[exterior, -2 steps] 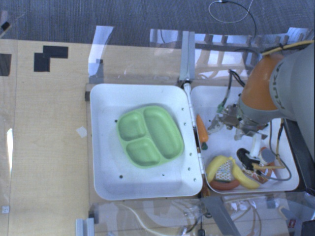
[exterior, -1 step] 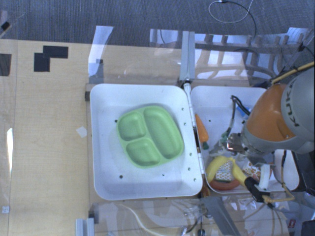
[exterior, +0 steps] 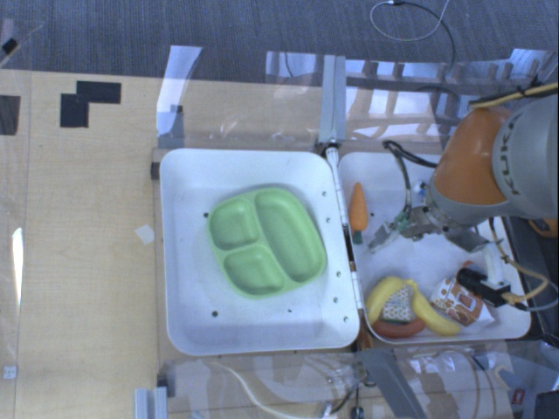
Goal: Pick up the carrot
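The orange carrot (exterior: 358, 206) lies in the right bin (exterior: 454, 339), close to its left wall, pointing toward the back. My gripper (exterior: 384, 232) hovers just right of the carrot and slightly nearer the front, a small gap away from it. It hangs below the grey arm with the orange band (exterior: 467, 160), which comes in from the right. Nothing shows in the gripper's grasp.
At the front of the right bin lie a yellow banana (exterior: 437, 317), a small wedge-shaped toy (exterior: 399, 305), a red sausage (exterior: 402, 327) and a brown-and-white packet (exterior: 457, 299). The left bin (exterior: 188, 321) holds a green divided plate (exterior: 266, 238). Cables trail near the arm.
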Controlling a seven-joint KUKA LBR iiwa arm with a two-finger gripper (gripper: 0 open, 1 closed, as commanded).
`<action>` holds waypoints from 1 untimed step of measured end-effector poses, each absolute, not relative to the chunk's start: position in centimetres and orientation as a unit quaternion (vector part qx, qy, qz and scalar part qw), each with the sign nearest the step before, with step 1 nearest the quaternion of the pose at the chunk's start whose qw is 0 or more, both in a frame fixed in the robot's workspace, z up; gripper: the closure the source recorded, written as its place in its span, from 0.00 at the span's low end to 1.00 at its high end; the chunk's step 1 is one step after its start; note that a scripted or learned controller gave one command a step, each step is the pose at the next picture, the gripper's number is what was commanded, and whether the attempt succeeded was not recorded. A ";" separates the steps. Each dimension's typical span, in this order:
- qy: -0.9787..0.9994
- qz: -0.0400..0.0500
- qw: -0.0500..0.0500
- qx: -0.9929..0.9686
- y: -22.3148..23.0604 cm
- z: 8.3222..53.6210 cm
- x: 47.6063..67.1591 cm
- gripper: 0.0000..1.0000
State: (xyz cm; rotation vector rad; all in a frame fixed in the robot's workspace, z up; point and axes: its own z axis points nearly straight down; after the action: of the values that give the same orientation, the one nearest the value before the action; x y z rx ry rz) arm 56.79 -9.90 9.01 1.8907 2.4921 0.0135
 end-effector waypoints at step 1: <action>0.798 0.007 0.008 0.603 -9.7 10.2 57.0 1.00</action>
State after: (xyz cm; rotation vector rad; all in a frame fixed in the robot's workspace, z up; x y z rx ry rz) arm 57.03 -9.69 10.22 1.8853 2.4926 0.0218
